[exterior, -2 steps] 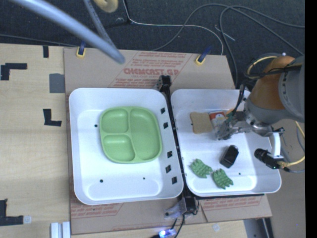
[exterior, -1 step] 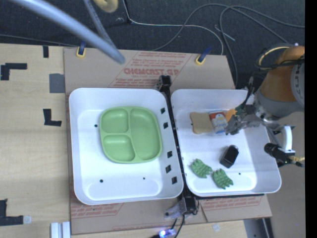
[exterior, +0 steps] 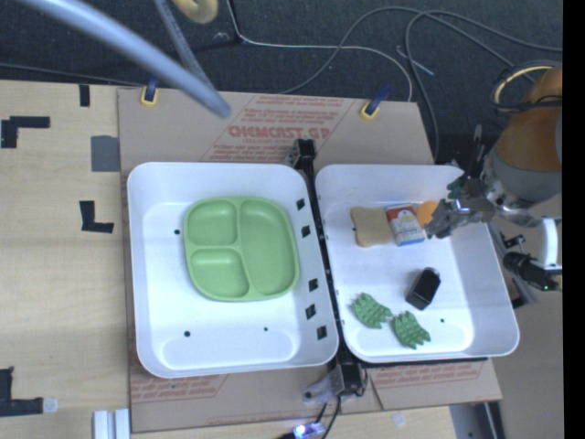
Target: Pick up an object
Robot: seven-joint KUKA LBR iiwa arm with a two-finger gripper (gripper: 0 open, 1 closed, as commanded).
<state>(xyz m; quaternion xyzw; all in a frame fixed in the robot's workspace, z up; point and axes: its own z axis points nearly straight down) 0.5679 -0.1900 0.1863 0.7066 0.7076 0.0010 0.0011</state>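
Note:
The right bin (exterior: pixel 475 337) holds a tan flat piece (exterior: pixel 368 227), a small red, white and blue box (exterior: pixel 405 225), an orange item (exterior: pixel 428 213) partly hidden behind the box, a black block (exterior: pixel 423 288) and two green leafy toys (exterior: pixel 370 310) (exterior: pixel 410 330). My gripper (exterior: pixel 450 212) hangs over the bin's upper right part, just right of the orange item and the box. Nothing shows between its fingers.
The left bin (exterior: pixel 155 337) holds a green divided plate (exterior: pixel 241 248). Black clips run along the seam between the bins (exterior: pixel 313 245). Cables (exterior: pixel 402 35) trail across the dark floor behind the cardboard sheet (exterior: pixel 274 122).

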